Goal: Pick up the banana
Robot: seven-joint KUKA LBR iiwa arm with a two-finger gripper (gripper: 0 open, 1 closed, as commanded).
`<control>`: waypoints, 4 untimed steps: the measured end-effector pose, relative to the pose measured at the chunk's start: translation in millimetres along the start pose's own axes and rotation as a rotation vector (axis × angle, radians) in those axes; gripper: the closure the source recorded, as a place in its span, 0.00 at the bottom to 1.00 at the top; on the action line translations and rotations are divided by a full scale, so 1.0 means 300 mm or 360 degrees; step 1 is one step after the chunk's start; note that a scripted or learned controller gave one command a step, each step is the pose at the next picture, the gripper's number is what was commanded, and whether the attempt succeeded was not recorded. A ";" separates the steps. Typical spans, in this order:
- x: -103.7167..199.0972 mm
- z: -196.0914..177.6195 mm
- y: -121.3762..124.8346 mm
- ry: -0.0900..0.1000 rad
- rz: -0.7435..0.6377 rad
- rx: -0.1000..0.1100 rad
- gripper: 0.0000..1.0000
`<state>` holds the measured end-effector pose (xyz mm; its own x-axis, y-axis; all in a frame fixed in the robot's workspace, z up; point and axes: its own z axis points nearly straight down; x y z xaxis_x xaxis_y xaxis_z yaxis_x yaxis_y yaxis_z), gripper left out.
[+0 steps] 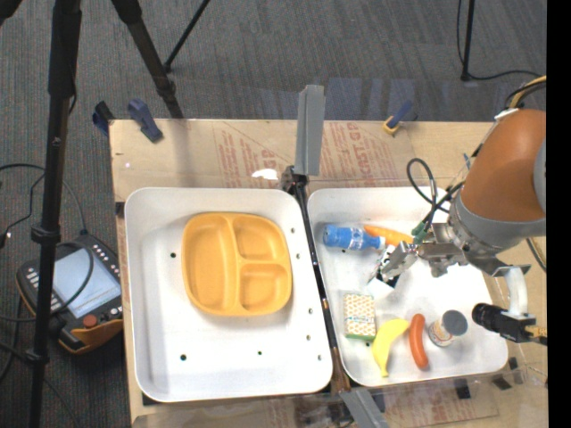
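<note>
The yellow banana (pixel 388 342) lies curved near the front edge of the right bin (pixel 473 364). On its right is a red sausage (pixel 417 341); on its left is a small patterned box (pixel 359 316). My gripper (pixel 391 267) hangs over the middle of the right bin, behind the banana and clear of it, just in front of a blue bottle (pixel 350 236). Nothing is visibly held in it.
An orange carrot (pixel 390 234) lies beside the blue bottle at the back of the right bin. A small round can (pixel 446 326) stands right of the sausage. The left bin (pixel 152 346) holds a yellow divided plate (pixel 237 263). A grey post (pixel 310 132) rises between the bins.
</note>
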<state>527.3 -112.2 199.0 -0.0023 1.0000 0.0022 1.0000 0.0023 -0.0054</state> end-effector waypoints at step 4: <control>0.027 0.327 -0.156 -0.0001 -0.0511 -0.0020 0.00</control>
<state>480.0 -104.0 101.0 -0.3179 0.9481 0.0010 0.9481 0.3179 0.0081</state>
